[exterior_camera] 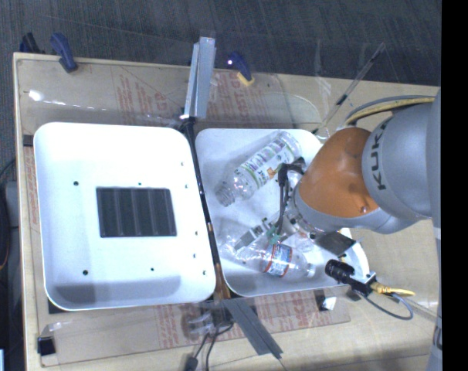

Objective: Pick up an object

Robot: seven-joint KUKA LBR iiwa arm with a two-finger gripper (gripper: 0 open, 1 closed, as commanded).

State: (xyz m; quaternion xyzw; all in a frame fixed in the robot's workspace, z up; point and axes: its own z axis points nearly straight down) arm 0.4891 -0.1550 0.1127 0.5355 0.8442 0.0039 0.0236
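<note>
Two clear plastic bottles lie in the right bin (218, 149). One with a white label (259, 168) lies slanted near the far wall. The other, with a red and blue label (274, 263), lies near the front wall among crumpled clear plastic. My arm's orange band (334, 184) hangs over the bin's right half. The gripper (274, 230) reaches down at the arm's left edge, just above the front bottle and below the far one. The wrist hides much of it.
The left bin (64, 153) holds a dark ribbed rectangle (136, 212) on its floor. A grey metal post (199, 76) stands at the far end of the divide between the bins. Blue clamps (62, 51) grip the bench's far edge. Cables (373, 288) trail at front right.
</note>
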